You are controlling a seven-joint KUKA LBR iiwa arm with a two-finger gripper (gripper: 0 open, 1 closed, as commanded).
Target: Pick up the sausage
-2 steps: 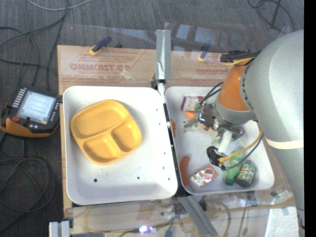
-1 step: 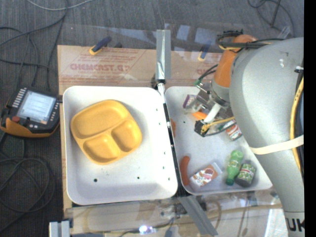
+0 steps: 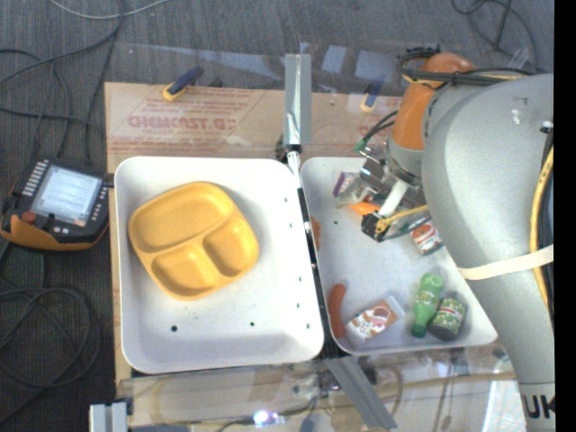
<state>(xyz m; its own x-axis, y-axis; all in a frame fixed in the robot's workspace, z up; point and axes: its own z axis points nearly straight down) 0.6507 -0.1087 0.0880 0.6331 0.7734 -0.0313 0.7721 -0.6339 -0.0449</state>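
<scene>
The sausage [image 3: 336, 306] is a reddish-brown link lying along the left wall of the right bin [image 3: 396, 268], near its front corner. My gripper [image 3: 367, 187] hovers over the back part of that bin, well behind the sausage and apart from it. An orange piece [image 3: 362, 209] lies just below the gripper and a small purple item [image 3: 343, 184] just to its left. The arm's grey body covers the right side of the bin.
A yellow divided tray [image 3: 193, 238] lies in the left bin [image 3: 153, 331]. Near the sausage are a red-and-white snack packet [image 3: 373, 320], a green bottle [image 3: 426, 303] and a dark can [image 3: 449, 318]. A red-labelled packet [image 3: 425, 238] lies mid-right.
</scene>
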